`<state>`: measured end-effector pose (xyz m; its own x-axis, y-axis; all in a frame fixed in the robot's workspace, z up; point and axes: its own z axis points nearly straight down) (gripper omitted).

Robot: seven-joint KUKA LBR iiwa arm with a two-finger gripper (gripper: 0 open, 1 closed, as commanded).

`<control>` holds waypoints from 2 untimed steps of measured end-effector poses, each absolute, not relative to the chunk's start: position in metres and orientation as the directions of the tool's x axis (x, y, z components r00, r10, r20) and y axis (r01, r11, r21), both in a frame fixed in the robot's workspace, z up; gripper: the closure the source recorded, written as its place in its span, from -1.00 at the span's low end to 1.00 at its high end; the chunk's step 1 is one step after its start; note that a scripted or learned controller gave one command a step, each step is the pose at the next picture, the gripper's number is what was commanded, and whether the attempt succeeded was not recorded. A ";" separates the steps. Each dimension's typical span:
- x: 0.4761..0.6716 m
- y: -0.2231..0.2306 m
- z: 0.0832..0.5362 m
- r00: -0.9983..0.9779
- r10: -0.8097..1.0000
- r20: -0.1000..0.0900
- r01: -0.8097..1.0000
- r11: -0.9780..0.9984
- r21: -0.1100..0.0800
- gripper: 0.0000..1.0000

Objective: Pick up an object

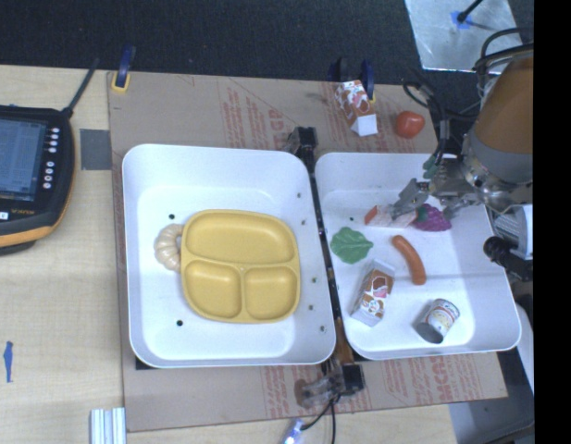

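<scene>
- Two white bins sat side by side on a brown board on the bench: left bin [142,248], right bin [479,336].
- Arm [505,109] reached in from the right, over the right bin's far right corner.
- Gripper [416,200] hung low over the far half of the right bin. Its fingers were spread apart, one toward the left and one toward the right, and nothing sat between them.
- A purple item [434,217], perhaps grapes (the view was too coarse to be sure), lay just beside the gripper on its right.
- A small pale and orange piece [378,215] lay on the bin floor just left of the gripper; contact could not be judged.
- Green leaf [351,244] lay near the right bin's left wall, about midway along it.
- Sausage [409,258] lay slantwise near the bin's middle.
- Carton [373,295] lay tilted toward the near left corner, just below the leaf.
- Can [438,320] lay on its side near the near edge, right of the carton.
- Left bin held a yellow tray [239,265] with three compartments, roughly centred.
- A tan lump [167,245] touched the tray's left edge.
- Outside the bins, on the board's far edge: a small box [356,105] and a tomato [409,124], near each other.
- A tablet [26,174] lay at the bench's left edge, well apart from the bins.
</scene>
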<state>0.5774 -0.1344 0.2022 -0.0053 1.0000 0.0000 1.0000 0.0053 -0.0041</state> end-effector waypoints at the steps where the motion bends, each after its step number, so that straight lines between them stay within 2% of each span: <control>1: 0.556 -0.179 0.147 -0.005 1.000 -0.001 1.000 0.005 -0.005 -1.00; 2: 0.553 -0.172 0.091 -0.006 1.000 0.000 1.000 0.006 -0.005 -1.00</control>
<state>0.5526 -0.1718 0.0913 -0.0056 1.0000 -0.0004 1.0000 0.0056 -0.0048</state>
